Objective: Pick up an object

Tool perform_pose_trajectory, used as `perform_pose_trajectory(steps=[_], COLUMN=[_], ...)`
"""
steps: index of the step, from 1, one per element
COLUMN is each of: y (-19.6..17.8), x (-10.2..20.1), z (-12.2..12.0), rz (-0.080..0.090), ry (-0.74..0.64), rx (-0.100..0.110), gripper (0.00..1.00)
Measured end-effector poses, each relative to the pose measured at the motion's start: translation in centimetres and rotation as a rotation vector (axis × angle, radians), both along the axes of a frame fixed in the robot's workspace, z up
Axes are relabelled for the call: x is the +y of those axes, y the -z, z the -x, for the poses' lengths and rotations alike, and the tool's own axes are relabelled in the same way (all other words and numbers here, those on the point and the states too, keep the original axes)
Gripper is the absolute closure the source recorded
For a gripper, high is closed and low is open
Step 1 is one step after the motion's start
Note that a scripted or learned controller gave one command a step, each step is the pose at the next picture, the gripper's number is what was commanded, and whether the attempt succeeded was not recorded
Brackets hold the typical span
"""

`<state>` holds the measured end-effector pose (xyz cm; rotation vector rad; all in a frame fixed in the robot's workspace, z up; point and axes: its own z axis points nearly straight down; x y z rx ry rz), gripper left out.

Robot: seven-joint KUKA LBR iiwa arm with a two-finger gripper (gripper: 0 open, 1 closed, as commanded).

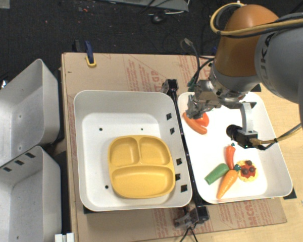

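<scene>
camera view: gripper sits right over orange-red toy pepper in right bin; can't tell grip state. we'd judge it light, stiff, slick plastic; pinch mid-body.

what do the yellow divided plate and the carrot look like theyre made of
Yellow divided plate: probably moulded plastic, judging by its even colour, soft sheen and rounded compartment ridges. Carrot: likely a plastic or rubber toy, smooth and uniformly orange with no natural texture; which of the two can't be told from here.
</scene>
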<state>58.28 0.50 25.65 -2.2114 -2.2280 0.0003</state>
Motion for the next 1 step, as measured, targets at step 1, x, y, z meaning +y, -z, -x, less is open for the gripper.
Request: perform_pose_trajectory(steps=[1], y=[0.03], x=[5.00], z=[1.08], rz=[0.000], ry=[0.000], rx=[0.000], gripper=[1.00])
